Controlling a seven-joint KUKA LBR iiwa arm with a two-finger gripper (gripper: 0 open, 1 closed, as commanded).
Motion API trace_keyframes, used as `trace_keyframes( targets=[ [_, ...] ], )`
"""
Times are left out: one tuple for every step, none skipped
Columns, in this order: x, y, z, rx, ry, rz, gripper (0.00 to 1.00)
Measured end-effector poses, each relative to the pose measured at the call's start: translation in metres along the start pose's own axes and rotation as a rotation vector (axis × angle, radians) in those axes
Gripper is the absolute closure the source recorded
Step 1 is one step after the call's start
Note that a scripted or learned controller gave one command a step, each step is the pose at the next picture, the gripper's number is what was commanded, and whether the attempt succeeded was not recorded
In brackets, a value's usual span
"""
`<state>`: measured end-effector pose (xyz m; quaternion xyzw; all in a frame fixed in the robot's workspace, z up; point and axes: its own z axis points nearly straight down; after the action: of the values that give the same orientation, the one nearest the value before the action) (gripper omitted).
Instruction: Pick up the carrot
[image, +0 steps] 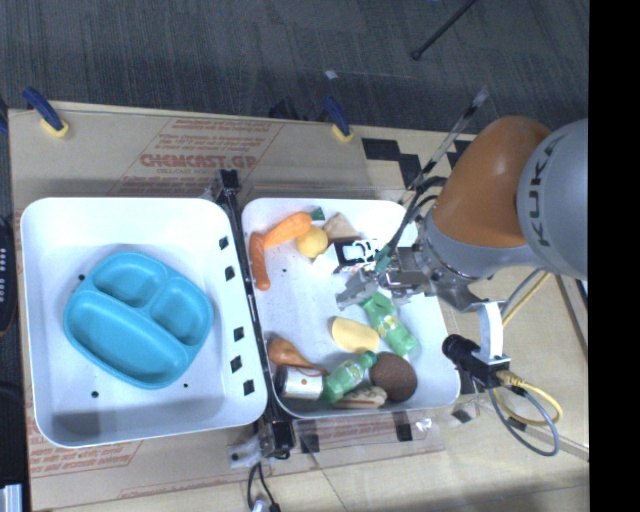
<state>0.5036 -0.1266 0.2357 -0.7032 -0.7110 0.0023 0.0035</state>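
Hovering low in the right-hand bin (300, 215), the pincer (368, 282) sits above the middle of the clutter, over a green bottle (388, 322) and near a pale yellow piece (353, 333); whether it is spread or closed cannot be told from this slant, and nothing is seen gripped in it. The carrot (285, 230) lies well apart from it, at the bin's far-left corner, tilted, its thick end just beside a small yellow fruit (315, 242). A thinner orange piece (259, 262) runs along the left wall below it (possibly a second carrot, so the target needs choosing with care). Judged from this, the step in hand is the approach, with the pick not yet made. The next move calls for travelling up and left across the bin, lining up across the carrot's width, and descending without nudging the yellow fruit.

Legible writing: "KUKA" in part on the grey arm (560, 200), and red "CHEMCAST GP" printed on the brown paper (190, 160) covering the tabletop. The left bin (40, 300) holds a blue divided plate (138, 318).
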Motion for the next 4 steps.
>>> trace_keyframes(
  targets=[
    [0.013,-0.006,0.127,0.007,-0.001,-0.046,0.0],
    [0.013,-0.005,0.114,0.005,-0.003,-0.056,1.0],
    [0.013,-0.005,0.114,0.004,-0.003,-0.055,0.0],
    [0.023,-0.015,0.132,-0.036,-0.021,-0.084,0.0]
  ],
)
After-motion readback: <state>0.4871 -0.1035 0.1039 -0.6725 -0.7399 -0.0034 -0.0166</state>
